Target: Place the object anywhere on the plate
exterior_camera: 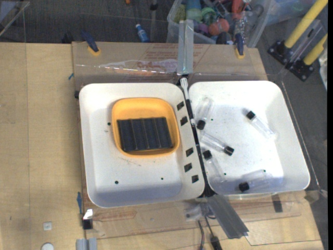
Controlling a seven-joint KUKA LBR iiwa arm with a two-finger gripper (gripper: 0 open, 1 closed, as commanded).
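An orange, rounded-square plate (pixel 141 104) sits in the left white bin (pixel 99 181), slightly toward the back. A black ribbed rectangular slab (pixel 144 134) lies flat on the plate and covers most of its front half. Several clear plastic tubes with black caps lie scattered in the right white bin (pixel 291 155). One tube (pixel 217 145) lies near the divider, another tube (pixel 259 123) is at the back right, and a third tube (pixel 254 181) rests against the front wall.
A central divider (pixel 191 139) with black clips separates the two bins. A clear tub of colourful toys (pixel 218 9) stands behind the bench. Yellow-and-black stand legs (pixel 307 25) are at the back right. Bare wooden benchtop (pixel 36 139) lies to the left.
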